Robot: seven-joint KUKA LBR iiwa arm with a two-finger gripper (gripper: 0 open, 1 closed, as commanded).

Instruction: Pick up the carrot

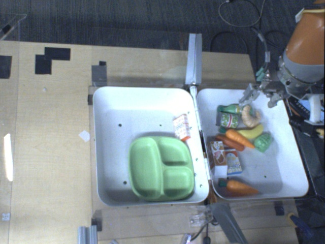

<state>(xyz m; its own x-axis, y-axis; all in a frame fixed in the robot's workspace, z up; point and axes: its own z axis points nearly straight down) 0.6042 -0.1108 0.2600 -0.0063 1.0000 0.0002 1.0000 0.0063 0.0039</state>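
Two orange carrots lie in the right bin (284, 161). One carrot (239, 138) rests in the pile at the bin's middle, touching a yellow banana (255, 131) and a dark red item (228, 143). The other carrot (240, 187) lies alone near the front edge. My gripper (261, 96) hangs over the bin's far right part, behind the pile, open with nothing between its fingers (249, 94). It is well apart from both carrots.
The pile also holds a green packet (228, 117), a tan curled item (250, 116), a green vegetable (263, 143) and a small printed box (225, 156). The left bin (109, 136) holds a green divided plate (161, 168) and a small packet (182, 126).
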